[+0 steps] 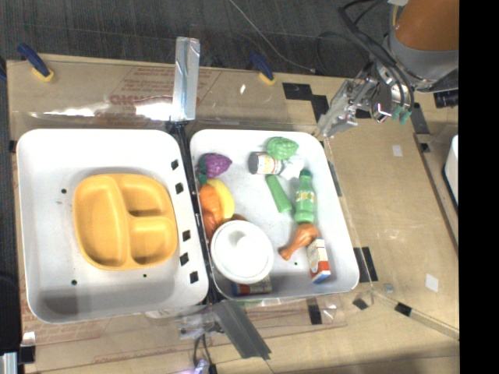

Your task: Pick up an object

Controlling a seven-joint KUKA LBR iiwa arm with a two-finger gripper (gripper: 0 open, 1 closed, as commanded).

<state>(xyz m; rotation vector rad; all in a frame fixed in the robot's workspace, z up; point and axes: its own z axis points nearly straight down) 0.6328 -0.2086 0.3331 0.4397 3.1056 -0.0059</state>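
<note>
The right bin (337,209) holds several toys: purple grapes (214,164), a green leafy vegetable (282,146), a small can (265,164), a green stick (278,194), a green bottle (305,198), a drumstick (299,241), a red-and-white carton (318,260), a white bowl (242,250) and an orange-yellow fruit (216,199). My gripper (337,120) hangs over the bin's far right corner, outside the rim and up and to the right of the leafy vegetable. Its fingers are open with nothing between them.
The left bin (39,170) holds a yellow divided tray (125,218). A metal bracket (186,76) stands upright behind the wall between the bins. Blue clamps (35,62) sit on the bench's far edge. Bare bench lies right of the right bin.
</note>
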